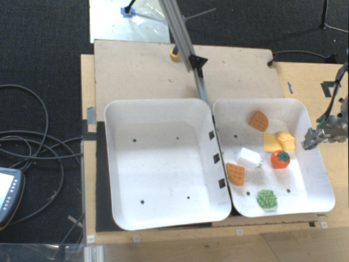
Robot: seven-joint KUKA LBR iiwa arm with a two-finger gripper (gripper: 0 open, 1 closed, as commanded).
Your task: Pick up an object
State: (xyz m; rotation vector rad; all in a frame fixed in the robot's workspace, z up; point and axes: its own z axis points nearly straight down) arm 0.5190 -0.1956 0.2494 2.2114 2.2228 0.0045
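Right now I see the gripper (312,140) at the right bin's (316,198) right rim; I cannot tell its state. Inside that bin lie a red tomato (280,159), yellow cheese (279,141), white block (248,158), two waffles and green grapes (266,199).

A pale wooden bench (142,70) stands on dark carpet (43,42), where black cables (38,146) loop at the left beside a pendant (8,192). A grey pole (177,23) slants across the bench top, and a shiny sheet (117,15) lies behind.
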